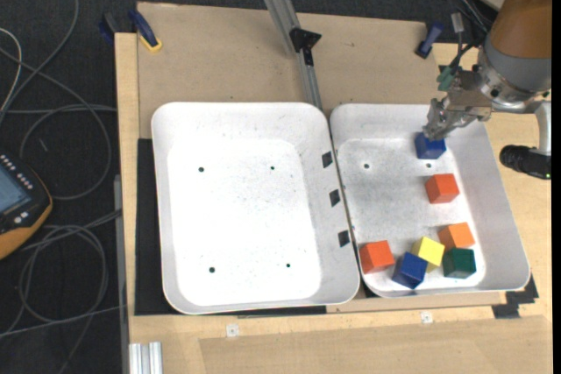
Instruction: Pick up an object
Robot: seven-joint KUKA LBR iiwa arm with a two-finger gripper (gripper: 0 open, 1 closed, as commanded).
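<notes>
My gripper (436, 129) hangs over the back of the right bin (383, 188), reaching in from the right. Directly under its tip is a blue block (429, 147), touching or nearly touching it; I cannot tell whether the block is held. Below it lies an orange-red block (442, 187). Along the bin's front sit a red-orange block (377, 255), a second blue block (409, 270), a yellow block (430, 250), an orange block (456, 234) and a green block (459, 262).
The left bin (241, 206) sits beside the right one, with black clips (334, 197) along the shared rim. A slanted metal pole (280, 4) crosses the bench's back. Cables lie on the floor at left.
</notes>
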